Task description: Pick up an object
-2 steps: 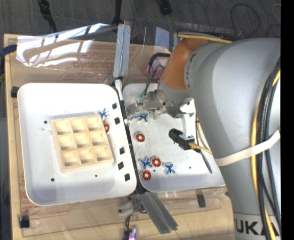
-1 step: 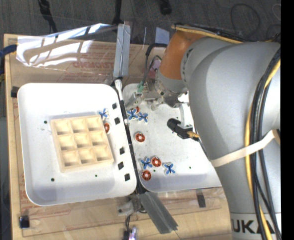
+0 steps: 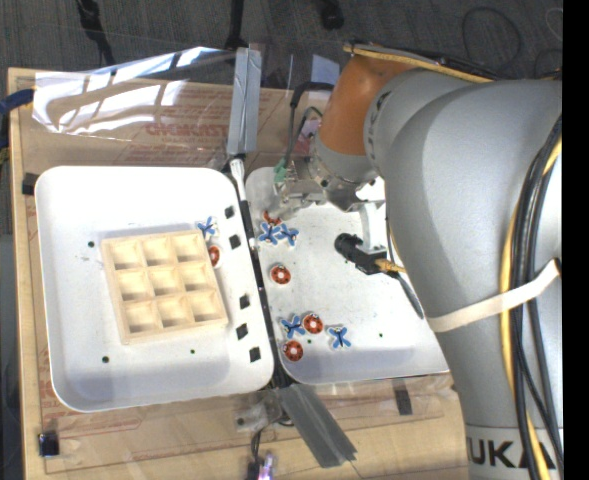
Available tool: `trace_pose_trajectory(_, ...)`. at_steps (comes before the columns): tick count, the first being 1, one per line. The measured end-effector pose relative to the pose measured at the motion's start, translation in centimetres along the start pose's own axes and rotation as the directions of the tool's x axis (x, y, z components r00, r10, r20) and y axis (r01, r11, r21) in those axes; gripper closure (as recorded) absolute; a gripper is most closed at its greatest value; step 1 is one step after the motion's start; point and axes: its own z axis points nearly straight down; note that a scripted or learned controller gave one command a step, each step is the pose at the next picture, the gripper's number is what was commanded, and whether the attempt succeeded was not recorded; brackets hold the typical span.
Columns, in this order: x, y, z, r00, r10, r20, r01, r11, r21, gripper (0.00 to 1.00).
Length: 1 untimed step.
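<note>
Left bin (image 3: 74, 358) holds a wooden grid tray (image 3: 162, 283); right bin (image 3: 394, 360) holds blue jacks (image 3: 277, 234) and red rings (image 3: 280, 276). The gripper (image 3: 286, 183) sits at the right bin's upper-left corner, grip impossible to tell.

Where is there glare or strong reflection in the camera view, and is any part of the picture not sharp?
Camera view: glare streaks the clear plastic sheet behind the left bin; the arm fills the right, large and slightly soft; the small blue and red pieces in the right bin are too blurry to identify.
</note>
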Motion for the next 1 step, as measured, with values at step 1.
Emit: trace_pose_trajectory(1, -0.21, -0.03, -0.04, 1.000, 0.002, 0.003, -0.002, 1.000, 0.000, 0.00)
